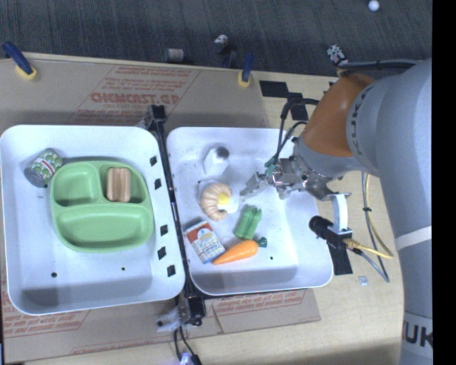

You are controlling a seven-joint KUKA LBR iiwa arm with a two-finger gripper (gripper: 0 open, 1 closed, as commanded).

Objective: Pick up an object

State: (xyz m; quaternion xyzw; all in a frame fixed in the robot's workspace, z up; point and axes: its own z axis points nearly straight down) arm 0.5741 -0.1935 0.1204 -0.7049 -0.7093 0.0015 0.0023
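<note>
The gripper [260,182] hangs low over the right bin [308,272], at about 3 o'clock from the pale bun [216,199]. Its 2 fingers look parted a little with nothing between them. Just below, at 6 o'clock, lies a green pepper [248,223], with a carrot [235,253] and a small carton [204,242] beyond it. I would drop straight down on the pepper, jaws set across its narrow side, clear of the carrot.
</note>
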